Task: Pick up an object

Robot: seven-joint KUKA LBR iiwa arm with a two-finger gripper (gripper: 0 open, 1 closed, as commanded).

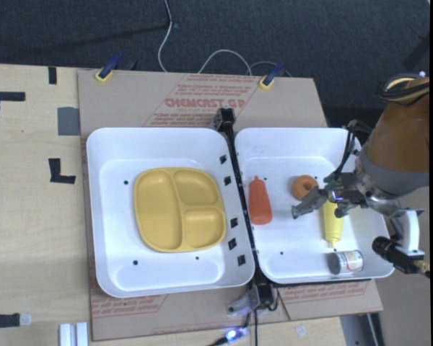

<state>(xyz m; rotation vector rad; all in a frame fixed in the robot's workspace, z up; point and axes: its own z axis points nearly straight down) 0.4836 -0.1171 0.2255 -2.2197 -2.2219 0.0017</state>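
The right bin [274, 144] kept open floor along its far edge and near its left wall; the left bin [108, 193] carried a yellow divided plate [179, 209]. In the right bin an orange bottle [259, 200] lay by the left wall, a doughnut [302, 187] mid-bin, a yellow bottle [333, 224] toward the right, and a small can [346, 262] at the near right corner. The gripper [312, 202] hung just beside the doughnut, fingers apart, gripping nothing.
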